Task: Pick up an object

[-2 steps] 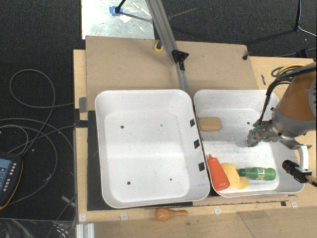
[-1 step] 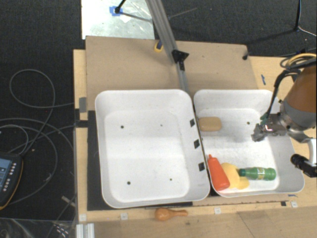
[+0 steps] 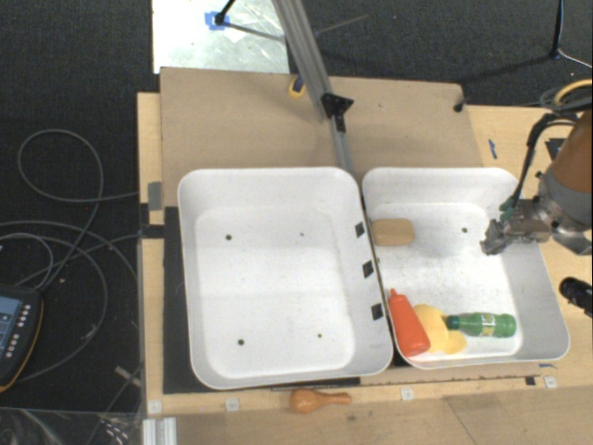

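In the right bin [image 3: 435, 188] a tan block [image 3: 393, 232] lies near the left wall. Along the bin's front lie an orange-red bottle-shaped object [image 3: 408, 324], a yellow object [image 3: 439, 327] and a green bottle [image 3: 482, 324], close together. My gripper [image 3: 496, 240] hangs over the right bin's right side, well above the green bottle and apart from every object. Nothing shows between its tips.
The left bin [image 3: 273, 188] stands beside the right one. An orange pear-shaped object [image 3: 317, 399] lies on the bench in front of the bins. A grey pole [image 3: 310, 58] slants over the back of the bench. Cables lie on the dark floor at left.
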Robot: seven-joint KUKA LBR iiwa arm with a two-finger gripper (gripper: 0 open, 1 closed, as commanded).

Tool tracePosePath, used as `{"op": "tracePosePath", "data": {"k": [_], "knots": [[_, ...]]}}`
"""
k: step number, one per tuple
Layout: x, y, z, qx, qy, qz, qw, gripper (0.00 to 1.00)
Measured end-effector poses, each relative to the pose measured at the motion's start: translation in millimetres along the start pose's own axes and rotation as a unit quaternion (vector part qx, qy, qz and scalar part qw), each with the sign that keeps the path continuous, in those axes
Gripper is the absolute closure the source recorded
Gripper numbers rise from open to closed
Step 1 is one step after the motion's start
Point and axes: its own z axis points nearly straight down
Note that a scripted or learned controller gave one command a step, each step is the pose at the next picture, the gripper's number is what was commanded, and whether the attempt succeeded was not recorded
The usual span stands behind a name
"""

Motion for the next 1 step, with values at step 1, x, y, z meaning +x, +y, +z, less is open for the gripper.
{"op": "tracePosePath", "data": {"k": [1], "knots": [[8.9, -1.8, -56.3, -0.001, 0.0, -0.001, 1.0, 1.0]]}}
